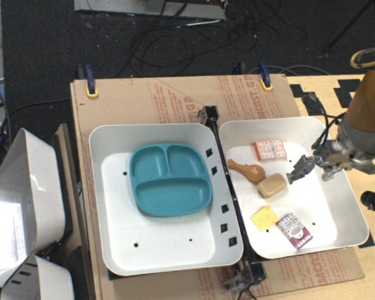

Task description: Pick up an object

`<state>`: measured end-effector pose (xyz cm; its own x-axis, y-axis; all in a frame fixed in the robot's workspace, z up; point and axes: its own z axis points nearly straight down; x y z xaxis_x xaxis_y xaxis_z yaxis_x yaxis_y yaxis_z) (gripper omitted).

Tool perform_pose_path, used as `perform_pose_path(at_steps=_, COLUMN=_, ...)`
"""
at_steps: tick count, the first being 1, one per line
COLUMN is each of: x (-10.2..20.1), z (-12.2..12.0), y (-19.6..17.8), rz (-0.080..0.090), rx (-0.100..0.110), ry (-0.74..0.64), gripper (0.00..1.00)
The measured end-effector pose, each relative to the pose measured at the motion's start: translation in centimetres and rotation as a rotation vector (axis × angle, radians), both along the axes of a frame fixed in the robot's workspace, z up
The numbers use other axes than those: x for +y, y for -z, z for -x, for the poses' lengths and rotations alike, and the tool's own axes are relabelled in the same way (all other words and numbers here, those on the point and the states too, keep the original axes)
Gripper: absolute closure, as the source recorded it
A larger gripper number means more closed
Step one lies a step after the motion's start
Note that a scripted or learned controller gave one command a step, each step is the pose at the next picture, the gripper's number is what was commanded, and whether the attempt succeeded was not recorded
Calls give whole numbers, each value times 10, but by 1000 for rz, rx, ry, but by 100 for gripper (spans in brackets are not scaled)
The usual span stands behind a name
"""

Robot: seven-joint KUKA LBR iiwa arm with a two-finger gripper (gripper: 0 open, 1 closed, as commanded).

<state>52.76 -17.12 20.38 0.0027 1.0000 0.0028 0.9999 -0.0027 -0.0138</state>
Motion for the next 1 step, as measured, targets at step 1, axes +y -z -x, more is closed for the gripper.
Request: perform_pose_path(at_steps=1, x=0, z=-3, y=-7, rz=3, rx=-14, ry=-4, gripper=0)
